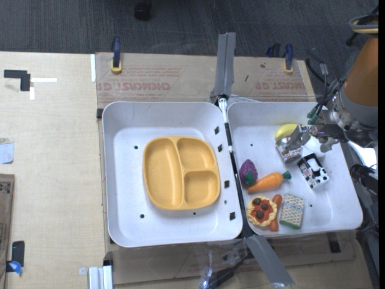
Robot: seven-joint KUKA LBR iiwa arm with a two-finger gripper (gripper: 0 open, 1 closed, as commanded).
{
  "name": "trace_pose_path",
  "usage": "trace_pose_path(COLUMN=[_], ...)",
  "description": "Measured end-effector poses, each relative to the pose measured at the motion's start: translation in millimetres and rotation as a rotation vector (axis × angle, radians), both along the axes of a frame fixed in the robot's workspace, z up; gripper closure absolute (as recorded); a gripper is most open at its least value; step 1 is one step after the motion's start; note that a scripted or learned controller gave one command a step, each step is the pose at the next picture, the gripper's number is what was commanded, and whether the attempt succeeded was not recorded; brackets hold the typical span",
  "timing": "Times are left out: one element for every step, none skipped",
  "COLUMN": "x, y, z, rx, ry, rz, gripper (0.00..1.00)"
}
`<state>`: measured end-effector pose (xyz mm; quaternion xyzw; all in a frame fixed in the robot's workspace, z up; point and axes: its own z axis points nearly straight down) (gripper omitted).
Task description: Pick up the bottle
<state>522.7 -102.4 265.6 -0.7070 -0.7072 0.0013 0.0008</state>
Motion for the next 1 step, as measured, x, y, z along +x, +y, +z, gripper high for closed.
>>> trace_pose_path(x=[-44.8], y=[-50.3], z=[-29.4], rx=[0.001], ry=[-0.002], rz=[0.279], gripper=[0.00])
